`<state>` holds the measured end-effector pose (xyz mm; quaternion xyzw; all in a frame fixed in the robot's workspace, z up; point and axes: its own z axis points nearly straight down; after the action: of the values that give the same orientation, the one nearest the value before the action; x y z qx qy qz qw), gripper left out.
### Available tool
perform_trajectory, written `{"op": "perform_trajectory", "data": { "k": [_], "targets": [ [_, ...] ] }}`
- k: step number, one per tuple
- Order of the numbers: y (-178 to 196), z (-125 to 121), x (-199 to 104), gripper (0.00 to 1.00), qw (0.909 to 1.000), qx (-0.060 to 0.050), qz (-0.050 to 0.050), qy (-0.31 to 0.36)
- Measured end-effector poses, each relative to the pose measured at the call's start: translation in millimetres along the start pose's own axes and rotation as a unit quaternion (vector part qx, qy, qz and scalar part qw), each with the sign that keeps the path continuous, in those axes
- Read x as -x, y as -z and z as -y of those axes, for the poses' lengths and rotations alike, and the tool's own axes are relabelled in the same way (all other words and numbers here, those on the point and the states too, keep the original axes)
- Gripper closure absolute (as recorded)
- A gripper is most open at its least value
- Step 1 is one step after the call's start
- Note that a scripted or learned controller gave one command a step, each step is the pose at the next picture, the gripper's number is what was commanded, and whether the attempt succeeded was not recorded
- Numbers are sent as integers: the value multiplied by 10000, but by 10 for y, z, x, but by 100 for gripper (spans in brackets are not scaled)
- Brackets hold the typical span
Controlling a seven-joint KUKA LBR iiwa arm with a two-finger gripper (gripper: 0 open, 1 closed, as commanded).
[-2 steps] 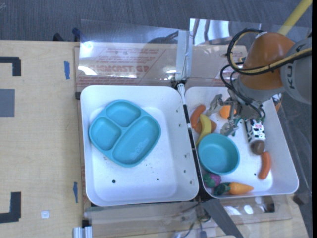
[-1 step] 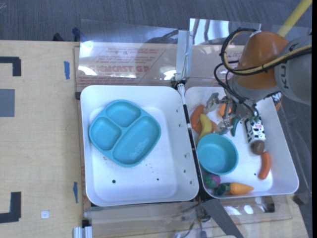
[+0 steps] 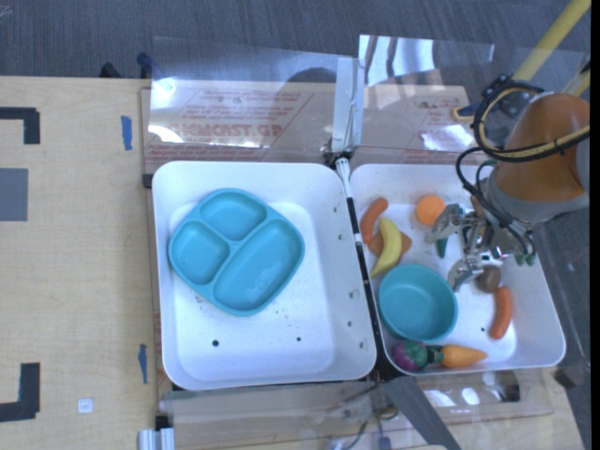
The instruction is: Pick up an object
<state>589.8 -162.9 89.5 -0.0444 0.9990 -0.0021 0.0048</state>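
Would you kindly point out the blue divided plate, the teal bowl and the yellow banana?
blue divided plate (image 3: 236, 249), camera view, centre ridge.
teal bowl (image 3: 416, 302), camera view, inside bottom.
yellow banana (image 3: 388, 247), camera view, mid-body.

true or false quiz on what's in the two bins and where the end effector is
1. The divided blue plate lies in the left bin. True.
2. The blue bowl sits on the plate. False: it is in the right bin.
3. The end effector is over the right bin. True.
4. The banana lies in the left bin. False: right bin, beside the bowl.
5. The orange ball is inside the bowl. False: it lies apart from it.
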Motion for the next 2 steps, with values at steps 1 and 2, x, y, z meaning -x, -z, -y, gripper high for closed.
{"op": "perform_trajectory", "data": {
  "k": [1,2],
  "targets": [
    [-9,-504,475,0,9984,20,20,-561],
    [146,-498,517,100,9984,4,99,-558]
  ]
}}
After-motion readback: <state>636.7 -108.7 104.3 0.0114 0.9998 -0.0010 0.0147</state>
